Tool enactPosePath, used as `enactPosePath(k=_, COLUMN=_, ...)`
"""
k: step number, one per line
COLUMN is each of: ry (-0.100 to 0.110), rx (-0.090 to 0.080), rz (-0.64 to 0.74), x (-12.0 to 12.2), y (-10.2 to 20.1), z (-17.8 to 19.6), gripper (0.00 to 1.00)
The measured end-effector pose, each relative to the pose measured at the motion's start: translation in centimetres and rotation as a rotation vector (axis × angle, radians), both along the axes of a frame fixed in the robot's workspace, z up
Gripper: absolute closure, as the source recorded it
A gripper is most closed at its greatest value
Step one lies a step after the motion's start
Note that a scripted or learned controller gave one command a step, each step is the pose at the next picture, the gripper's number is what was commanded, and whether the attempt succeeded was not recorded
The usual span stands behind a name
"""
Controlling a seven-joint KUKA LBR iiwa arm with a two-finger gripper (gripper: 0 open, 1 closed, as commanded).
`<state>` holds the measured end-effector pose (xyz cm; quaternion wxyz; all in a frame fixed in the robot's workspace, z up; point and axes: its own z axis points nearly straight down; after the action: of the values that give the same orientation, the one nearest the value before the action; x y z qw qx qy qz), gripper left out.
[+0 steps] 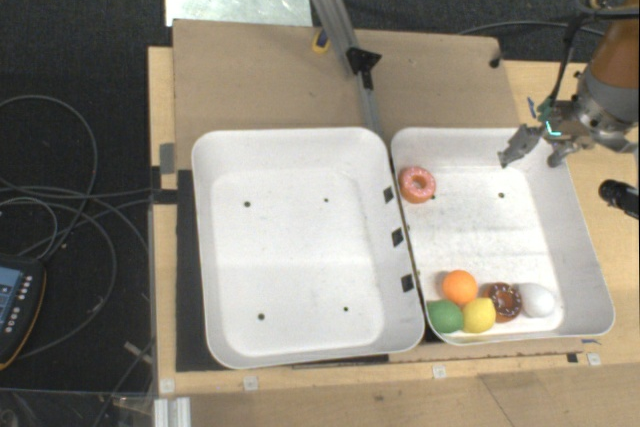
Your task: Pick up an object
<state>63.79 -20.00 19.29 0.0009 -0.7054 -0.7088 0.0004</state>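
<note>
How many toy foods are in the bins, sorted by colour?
Pink doughnut: 1
Brown doughnut: 1
Orange ball: 1
Green piece: 1
Yellow piece: 1
White egg: 1
Total: 6, all in the right bin.

Two shallow white plastic bins sit side by side on the tabletop: the left bin and the right bin.

Six small items lie in the right bin. Two are doughnuts: one pink-frosted ring doughnut and one dark chocolate-frosted ring doughnut. The other four are rounded pieces, one of each colour: one orange ball-shaped fruit, one green rounded fruit, one yellow lemon-shaped fruit and one white egg-shaped object.

Three small black clips show along the seam between the bins.
</note>
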Motion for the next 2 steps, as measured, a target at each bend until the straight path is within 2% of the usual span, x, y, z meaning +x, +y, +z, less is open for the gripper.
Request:
enactPosePath(k=1, ry=-0.003, rx=-0.002, rz=0.003, x=0.1, y=0.0, z=0.2, gripper=0.0)
enactPosePath(k=2, ry=0.001, rx=0.0, rz=0.002, x=0.0, y=0.3, z=-6.0, gripper=0.0)
